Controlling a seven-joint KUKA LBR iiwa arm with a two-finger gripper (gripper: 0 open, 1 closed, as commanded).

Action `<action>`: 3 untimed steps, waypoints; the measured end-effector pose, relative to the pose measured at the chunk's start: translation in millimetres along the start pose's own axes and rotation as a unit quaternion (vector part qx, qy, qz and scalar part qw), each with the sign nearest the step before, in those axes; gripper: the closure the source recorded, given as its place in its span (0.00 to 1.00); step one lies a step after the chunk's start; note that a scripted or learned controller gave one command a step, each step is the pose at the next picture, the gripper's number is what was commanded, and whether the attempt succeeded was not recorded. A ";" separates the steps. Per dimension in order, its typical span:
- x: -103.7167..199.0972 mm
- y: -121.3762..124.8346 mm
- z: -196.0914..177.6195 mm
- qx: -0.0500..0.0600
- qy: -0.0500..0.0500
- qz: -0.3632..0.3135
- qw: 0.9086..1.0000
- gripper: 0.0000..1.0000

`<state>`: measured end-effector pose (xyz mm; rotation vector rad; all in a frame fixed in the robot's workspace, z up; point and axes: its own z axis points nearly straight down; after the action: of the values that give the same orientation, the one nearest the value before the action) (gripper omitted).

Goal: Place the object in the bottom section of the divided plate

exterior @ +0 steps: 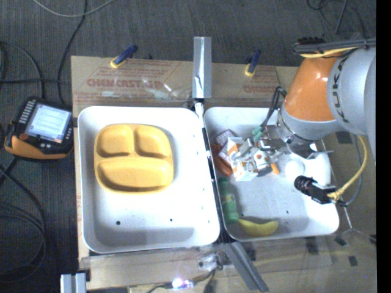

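Observation:
A yellow divided plate [134, 157] lies in the left white bin [146, 231]; two small sections are on its far side and one wide section [134, 173] on its near side. My gripper [264, 144] is low over the right bin [305, 218], right above a heap of small white-and-orange cartons [247, 162]. The grey and orange wrist covers the bin's far right part. I see nothing lifted clear of the heap.
The right bin also holds a green bottle [229, 204] along its left wall, a banana [258, 226] at the near edge, a red piece [223, 168] and a white object [294, 165]. A teach pendant [43, 128] sits left of the bench.

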<state>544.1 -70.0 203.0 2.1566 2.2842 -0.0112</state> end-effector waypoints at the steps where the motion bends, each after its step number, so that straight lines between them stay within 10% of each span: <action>1: -3.1 -5.0 -81.3 -0.001 0.001 -0.012 1.000 1.00; 2: 46.3 34.5 4.8 0.000 0.002 0.012 1.000 1.00; 3: 114.9 20.4 -22.6 -0.001 0.001 -0.076 0.997 1.00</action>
<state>558.0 45.9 224.9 1.9766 2.4433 -0.0062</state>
